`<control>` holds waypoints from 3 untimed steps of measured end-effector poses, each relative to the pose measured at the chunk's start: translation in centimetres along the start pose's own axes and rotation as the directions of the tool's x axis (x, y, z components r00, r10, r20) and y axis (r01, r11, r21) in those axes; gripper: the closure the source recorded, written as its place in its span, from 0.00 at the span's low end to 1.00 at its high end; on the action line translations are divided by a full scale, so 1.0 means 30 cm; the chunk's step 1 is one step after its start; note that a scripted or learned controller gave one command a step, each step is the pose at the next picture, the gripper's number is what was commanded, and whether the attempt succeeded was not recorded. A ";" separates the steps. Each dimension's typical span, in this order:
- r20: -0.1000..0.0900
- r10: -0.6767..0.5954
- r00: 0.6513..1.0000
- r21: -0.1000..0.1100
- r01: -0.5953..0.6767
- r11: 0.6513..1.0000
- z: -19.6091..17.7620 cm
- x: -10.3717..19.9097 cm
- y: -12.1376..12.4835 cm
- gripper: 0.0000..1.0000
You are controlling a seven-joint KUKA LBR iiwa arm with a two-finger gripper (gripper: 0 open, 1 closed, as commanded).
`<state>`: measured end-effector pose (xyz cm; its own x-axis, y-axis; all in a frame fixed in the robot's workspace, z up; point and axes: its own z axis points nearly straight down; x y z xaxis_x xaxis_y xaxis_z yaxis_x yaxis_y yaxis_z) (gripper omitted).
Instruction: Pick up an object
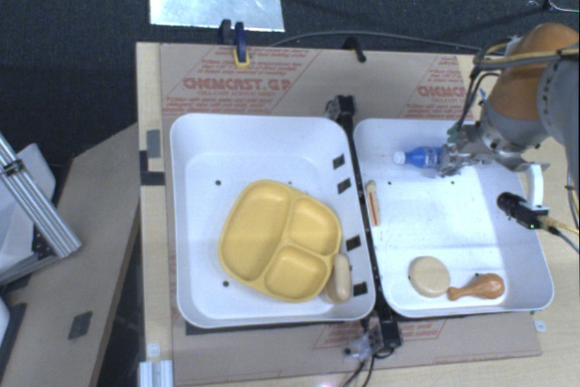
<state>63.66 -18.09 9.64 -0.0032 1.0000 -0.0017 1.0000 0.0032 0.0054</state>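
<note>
Camera view is showing the gripper (450, 157) reaching down at the bottle (419, 158), though I cannot tell its grip, and next it needs lifting straight up.

The divided plate (281, 240) lies in the left bin (195, 159), a small rounded piece (340, 278) at its near right corner. In the right bin (535, 285), the bottle (419, 158) lies far, the disc (429, 275) and pear-shaped piece (478, 287) near.
</note>
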 end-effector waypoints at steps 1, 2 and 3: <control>0.000 0.002 1.000 -0.002 -0.002 1.000 -0.204 0.006 -0.018 1.00; 0.000 -0.001 1.000 0.000 0.001 1.000 -0.358 0.013 -0.032 1.00; 0.001 0.001 1.000 -0.003 -0.001 1.000 -0.540 -0.023 -0.024 1.00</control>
<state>62.87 -18.76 25.83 -0.0025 1.0000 -0.0030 1.0000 0.0025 0.0080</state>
